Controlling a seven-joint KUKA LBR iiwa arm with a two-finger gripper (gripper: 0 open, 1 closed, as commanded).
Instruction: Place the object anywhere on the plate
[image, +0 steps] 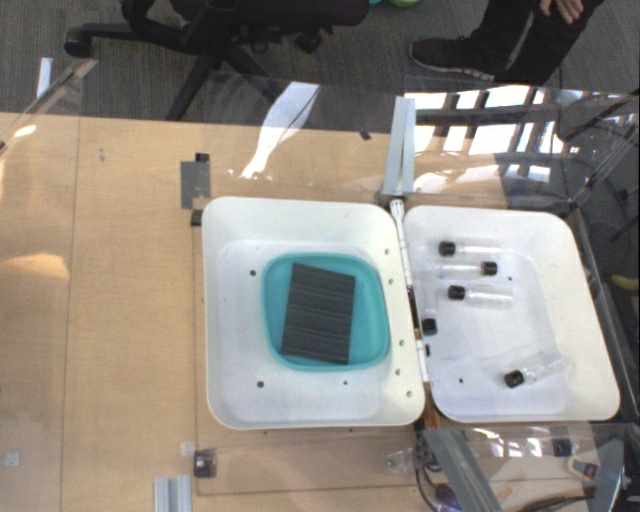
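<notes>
A teal plate (373, 318) with rounded corners sits in the middle of the left white bin (230, 330). A dark grey ribbed rectangular block (319, 313) lies flat on the plate, slightly tilted, well inside its rim. In the right white bin (580, 300) lie several clear plastic vials with black caps: one at the top (462, 247), one below it (472, 267), one in the middle (478, 294) and one at the lower right (530, 372).
A small black cap (428, 326) rests by the seam between the two bins. A clear upright post (400, 150) stands behind the bins. Cables and metal frame parts (470, 470) lie at the bench's front right edge.
</notes>
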